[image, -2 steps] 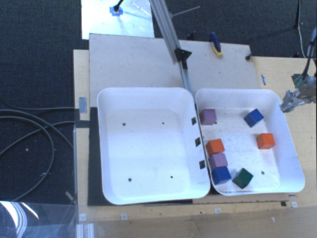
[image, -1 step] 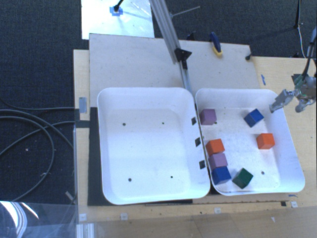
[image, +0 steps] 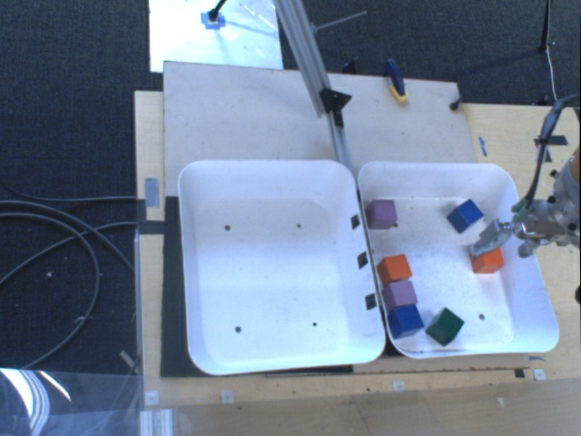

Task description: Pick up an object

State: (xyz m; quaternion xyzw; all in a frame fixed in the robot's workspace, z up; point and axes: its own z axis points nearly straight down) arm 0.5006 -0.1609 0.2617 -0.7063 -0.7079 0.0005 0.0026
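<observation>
Right of centre, right bin (image: 531, 271): white and shallow, holding all six cubes.
Gripper (image: 495, 236): enters from the right edge of the frame, metal fingers reaching left over the right bin, tips just above the upper left corner of an orange cube.
Finger state: too small and blurred to tell whether they are spread or pressed together; no cube is seen between them.
Orange cube by gripper (image: 488, 261): right part of the bin, just below the fingertips, resting on the bin floor.
Blue cube, upper (image: 465, 215): up and left of the gripper, near it but apart.
Purple cube, upper (image: 381, 213): near the bin's upper left wall.
Left column: second orange cube (image: 394, 268), then a purple cube (image: 399, 293), then a blue cube (image: 405, 320), stacked down the frame and touching or nearly so.
Green cube (image: 445, 326): lower middle of the bin, right of the lower blue cube.
Left bin (image: 195, 271): white, beside the right one, their walls meeting at centre.
</observation>
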